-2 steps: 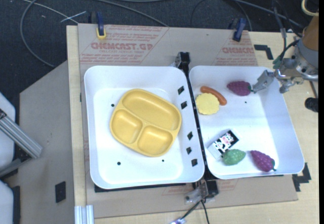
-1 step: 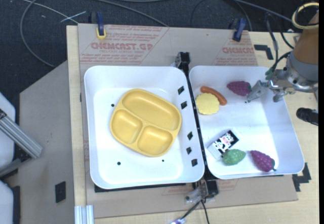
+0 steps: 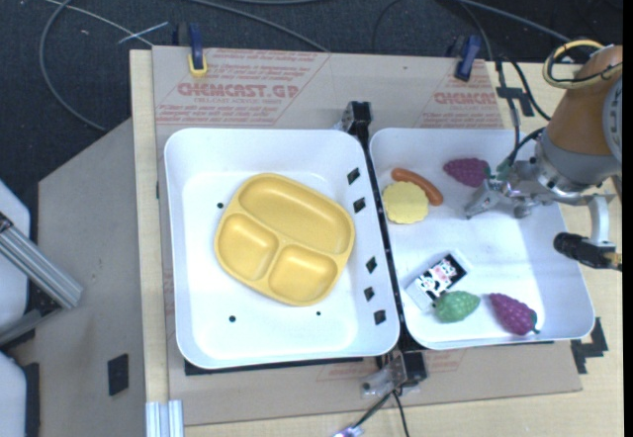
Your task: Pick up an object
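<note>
Your claw (image 3: 492,198) hangs low in the right bin (image 3: 569,316), fingers spread with nothing between them, just beside the upper grapes (image 3: 467,170). That purple bunch looks like light, hard toy plastic, bumpy and likely to roll, so pinch across its middle. The hotdog (image 3: 417,185) and yellow disc (image 3: 405,203) lie close to its left. The bin's back wall is near; its middle floor gives open room.

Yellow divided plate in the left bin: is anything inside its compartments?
The yellow divided plate has three compartments, all showing bare yellow. It lies in the left bin, whose floor beneath it is covered from view.
</note>
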Action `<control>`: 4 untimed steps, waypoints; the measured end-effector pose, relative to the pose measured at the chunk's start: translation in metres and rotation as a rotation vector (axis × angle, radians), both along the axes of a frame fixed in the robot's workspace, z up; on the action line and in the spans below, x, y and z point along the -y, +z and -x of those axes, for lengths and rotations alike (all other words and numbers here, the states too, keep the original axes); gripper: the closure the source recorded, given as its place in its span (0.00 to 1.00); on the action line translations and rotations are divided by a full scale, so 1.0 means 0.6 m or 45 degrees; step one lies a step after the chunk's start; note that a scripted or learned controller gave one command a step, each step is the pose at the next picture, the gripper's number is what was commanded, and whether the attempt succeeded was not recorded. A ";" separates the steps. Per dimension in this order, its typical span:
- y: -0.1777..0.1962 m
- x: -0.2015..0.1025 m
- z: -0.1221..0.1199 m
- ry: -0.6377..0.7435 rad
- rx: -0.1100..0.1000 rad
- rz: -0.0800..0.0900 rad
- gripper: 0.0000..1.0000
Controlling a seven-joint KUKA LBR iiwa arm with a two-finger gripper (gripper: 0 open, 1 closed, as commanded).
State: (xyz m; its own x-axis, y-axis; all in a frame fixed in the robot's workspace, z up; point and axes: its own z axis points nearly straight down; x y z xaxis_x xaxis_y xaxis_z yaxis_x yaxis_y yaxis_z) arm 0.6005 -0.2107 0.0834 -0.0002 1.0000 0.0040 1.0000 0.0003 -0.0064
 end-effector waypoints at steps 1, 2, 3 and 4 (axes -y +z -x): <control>0.004 0.000 -0.001 0.000 0.006 0.004 0.00; 0.023 0.000 -0.002 0.001 0.010 0.004 1.00; 0.131 0.004 -0.008 0.000 0.017 0.008 1.00; 0.233 0.019 -0.015 0.001 0.018 0.010 1.00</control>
